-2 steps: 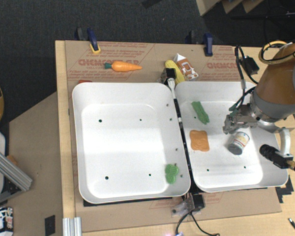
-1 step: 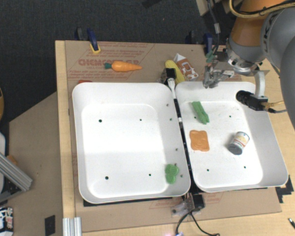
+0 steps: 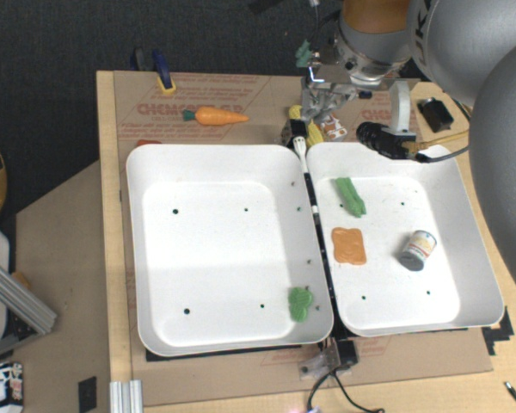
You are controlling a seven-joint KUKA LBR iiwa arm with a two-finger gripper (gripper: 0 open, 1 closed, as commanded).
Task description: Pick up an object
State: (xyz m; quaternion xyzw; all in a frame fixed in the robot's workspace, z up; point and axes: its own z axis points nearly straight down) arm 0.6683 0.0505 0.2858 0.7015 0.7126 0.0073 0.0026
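Grey arm [image 3: 482, 50] looms closest, its gripper [image 3: 325, 101] poised beyond the bins' far rims; whether it is spread or closed cannot be told. Right bin [image 3: 464, 231] holds a small can [image 3: 418, 249] on its side, an orange patch [image 3: 349, 246] and a green pickle-like piece [image 3: 350, 195]. Can likely rigid, light, slippery; best pinched across its body.

My arm [image 3: 477, 33] is smooth grey casing with an orange band [image 3: 374, 3], then a metal pincer [image 3: 322, 101].
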